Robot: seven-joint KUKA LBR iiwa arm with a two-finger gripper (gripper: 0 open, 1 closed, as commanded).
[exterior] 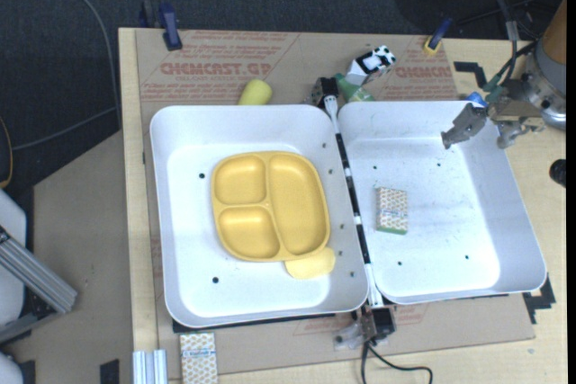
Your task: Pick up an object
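From my feed I see the gripper (pixel 486 129) hanging over the far right corner of the right bin (pixel 504 270), its two dull metal fingers spread apart with nothing between them. The thing I would pick, a small flat rectangular sponge (pixel 391 210) with a speckled pale face and a green underside edge, lies on the smooth white floor of that right bin, near its left wall and well apart from the gripper. In the left bin (pixel 175 220) sits a glossy yellow plastic tray (pixel 270 204) with rounded corners and three moulded compartments, and a flat pale yellow piece (pixel 310 264) pokes out from under its near edge (I cannot tell what it is). Both bins are shallow, with curved rims, resting on a brown cardboard sheet (pixel 216 63) with red print. On that cardboard, behind the left bin, lies a small rounded yellow object (pixel 256 92).
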